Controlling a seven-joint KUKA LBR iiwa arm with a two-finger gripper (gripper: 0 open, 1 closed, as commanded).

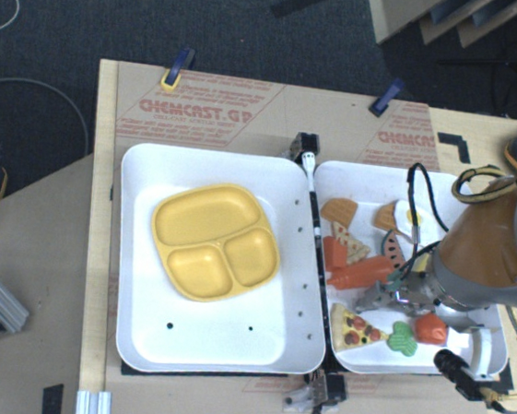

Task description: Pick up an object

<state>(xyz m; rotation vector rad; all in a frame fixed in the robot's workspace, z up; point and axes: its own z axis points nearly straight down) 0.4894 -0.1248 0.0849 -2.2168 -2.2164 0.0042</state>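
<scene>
The right bin (373, 174) holds several toy foods. A long red pepper (351, 275) lies in its middle, with a small pizza wedge (353, 250) just above it. A brown bread piece (339, 210), an orange slice (385, 216) and a fried egg (411, 217) lie at the far side. Near the front lie a pizza slice (360, 331), a green broccoli (401, 339) and a red tomato (431, 330). My gripper (390, 291) hangs low over the bin, at the right end of the red pepper and just above the pizza slice. The wrist hides what lies under it.
The left bin (188, 337) holds a yellow divided plate (215, 241). A black divider with clamps (311, 217) runs between the bins. Cables (417, 196) loop over the right bin's far side. The grey arm (490, 246) covers the right bin's right part.
</scene>
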